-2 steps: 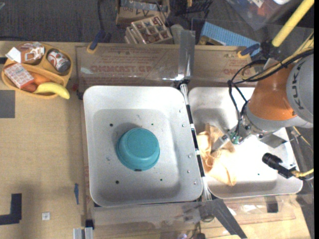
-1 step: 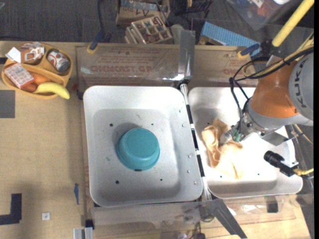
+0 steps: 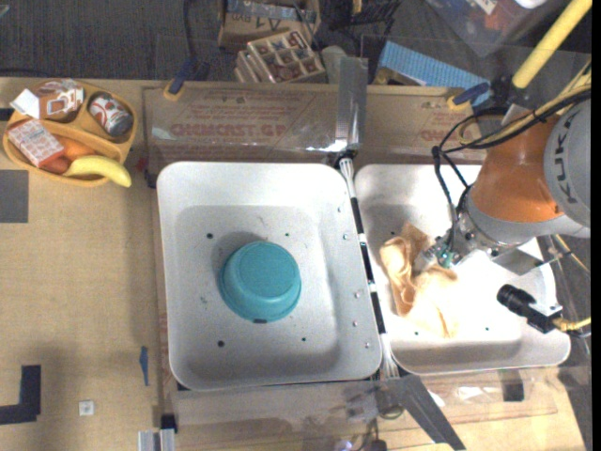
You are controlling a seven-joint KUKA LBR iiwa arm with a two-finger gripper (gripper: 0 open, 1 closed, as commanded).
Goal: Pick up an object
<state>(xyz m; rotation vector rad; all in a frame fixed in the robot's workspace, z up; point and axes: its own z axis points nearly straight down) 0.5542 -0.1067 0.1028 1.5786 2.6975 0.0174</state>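
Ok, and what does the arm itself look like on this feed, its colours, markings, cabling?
The arm is grey with a broad orange band above the wrist, and dark KUKA lettering runs along its grey shell near the right edge. Black cables loop around the orange part. The gripper is small, dark and metallic with a touch of green. A black cylindrical part with a yellow cable sits just below it.

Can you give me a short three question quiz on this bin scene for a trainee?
1. True or false: the teal bowl lies in the left bin.
2. What lies in the right bin beside the hand? A) tan cloth B) banana C) box
3. Fill in: the arm's band above the wrist is ____.

Key: 1 true. 2 A, the tan cloth. 3 orange.
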